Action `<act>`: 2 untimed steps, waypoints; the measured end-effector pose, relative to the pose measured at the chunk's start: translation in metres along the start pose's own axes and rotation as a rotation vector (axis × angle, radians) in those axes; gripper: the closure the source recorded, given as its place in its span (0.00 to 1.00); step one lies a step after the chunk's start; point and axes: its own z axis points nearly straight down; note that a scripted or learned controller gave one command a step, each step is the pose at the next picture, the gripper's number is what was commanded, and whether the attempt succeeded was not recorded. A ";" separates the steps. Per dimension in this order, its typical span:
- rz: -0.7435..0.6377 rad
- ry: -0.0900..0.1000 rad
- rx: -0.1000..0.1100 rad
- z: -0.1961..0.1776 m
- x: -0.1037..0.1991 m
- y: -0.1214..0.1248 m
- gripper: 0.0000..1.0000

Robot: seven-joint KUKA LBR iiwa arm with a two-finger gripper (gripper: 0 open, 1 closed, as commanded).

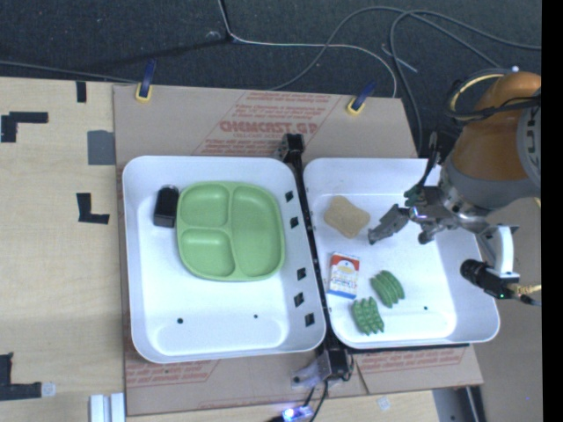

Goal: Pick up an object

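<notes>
A: Where is the gripper [398, 224]?
B: Over the right bin [440, 328], at 3 o'clock from the tan sponge [347, 216]. Its jaws are apart and hold nothing.
A: How does the sponge lie?
B: Flat, its long side running from 10 o'clock to 4 o'clock

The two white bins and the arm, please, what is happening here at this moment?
A grey and orange robot arm reaches into the right bin from the right, its gripper hovering near a tan sponge. A small carton and two green toys lie nearby. The left bin holds a green divided plate and a black block. Nothing is picked up yet.
</notes>
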 end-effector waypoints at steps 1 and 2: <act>-0.004 -0.002 -0.013 -0.007 0.000 0.003 0.00; -0.003 -0.002 -0.009 0.057 0.000 0.006 0.00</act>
